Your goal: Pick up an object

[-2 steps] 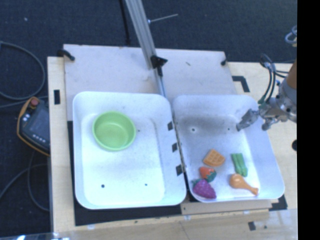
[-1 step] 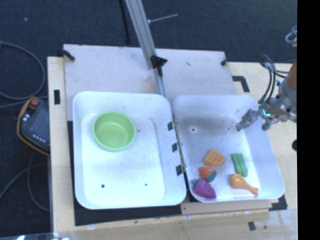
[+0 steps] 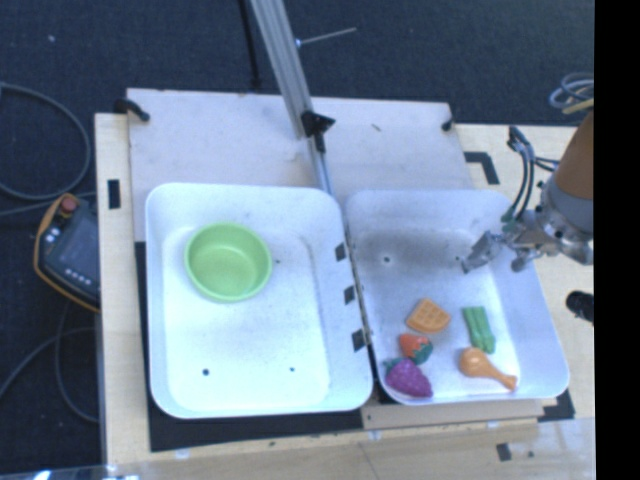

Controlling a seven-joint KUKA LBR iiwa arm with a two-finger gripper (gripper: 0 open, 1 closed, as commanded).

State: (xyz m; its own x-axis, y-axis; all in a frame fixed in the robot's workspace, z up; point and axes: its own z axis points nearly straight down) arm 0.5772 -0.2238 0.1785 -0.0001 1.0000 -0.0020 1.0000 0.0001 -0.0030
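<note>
Though the arm [image 3: 570,183] is cut off at right, its empty jaws [image 3: 497,251] look apart.

Single fixed overhead view, slanted down across both bins [image 3: 160,268].

bowl [image 3: 229,260] lt green | bins [image 3: 170,298] white | grapes [image 3: 409,377] purple | drumstick [image 3: 486,367] orange
</note>
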